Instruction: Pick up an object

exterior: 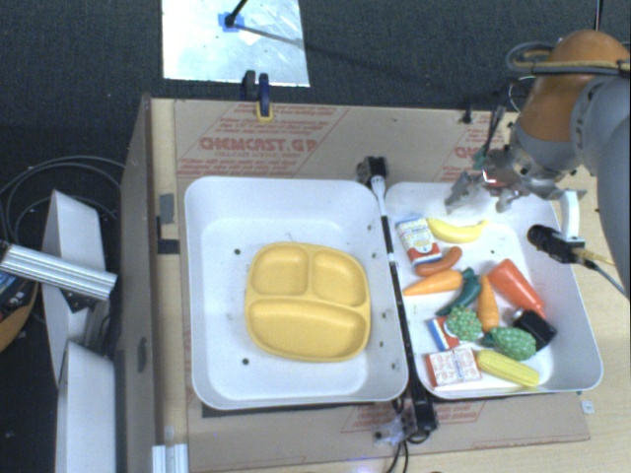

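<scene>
Two white bins: in the right bin (582,358), the claw (485,193) hangs spread, apparently empty; banana (456,230) lies crosswise just below it.

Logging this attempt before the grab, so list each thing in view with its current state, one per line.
gripper: above the right bin's far end, fingers spread, holding nothing
banana: lying flat, just below the gripper
yellow tray: upright in the left bin, compartments bare
carrot: lying flat among the toy food
corn: lying at the near edge
</scene>
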Controlling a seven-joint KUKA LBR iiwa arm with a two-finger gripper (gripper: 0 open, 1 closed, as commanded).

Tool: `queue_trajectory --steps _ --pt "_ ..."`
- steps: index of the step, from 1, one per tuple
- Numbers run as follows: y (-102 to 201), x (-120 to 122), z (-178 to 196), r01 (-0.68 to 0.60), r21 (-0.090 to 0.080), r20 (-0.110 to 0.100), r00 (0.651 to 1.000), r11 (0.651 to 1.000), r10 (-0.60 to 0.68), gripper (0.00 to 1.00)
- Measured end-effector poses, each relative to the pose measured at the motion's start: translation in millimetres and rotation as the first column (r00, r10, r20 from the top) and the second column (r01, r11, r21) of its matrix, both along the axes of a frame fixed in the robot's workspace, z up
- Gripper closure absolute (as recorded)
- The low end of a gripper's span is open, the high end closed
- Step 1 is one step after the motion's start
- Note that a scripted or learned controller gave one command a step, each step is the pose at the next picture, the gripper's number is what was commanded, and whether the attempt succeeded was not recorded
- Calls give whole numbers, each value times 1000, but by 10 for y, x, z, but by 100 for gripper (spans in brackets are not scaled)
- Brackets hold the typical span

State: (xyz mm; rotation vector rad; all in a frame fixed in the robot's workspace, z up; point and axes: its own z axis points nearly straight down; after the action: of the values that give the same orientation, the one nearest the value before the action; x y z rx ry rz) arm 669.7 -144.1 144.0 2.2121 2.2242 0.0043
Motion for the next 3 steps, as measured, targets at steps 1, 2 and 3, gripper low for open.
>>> queue_trajectory --steps 1,2,3 --pt "-483 -660 -601 4 0 -5 1000 1000 -4 0" --pt "-294 -1097 -595 5 1 -4 1000 1000 -5 0" --pt "-278 -1418 -597 5 1 -4 1000 1000 -5 0"
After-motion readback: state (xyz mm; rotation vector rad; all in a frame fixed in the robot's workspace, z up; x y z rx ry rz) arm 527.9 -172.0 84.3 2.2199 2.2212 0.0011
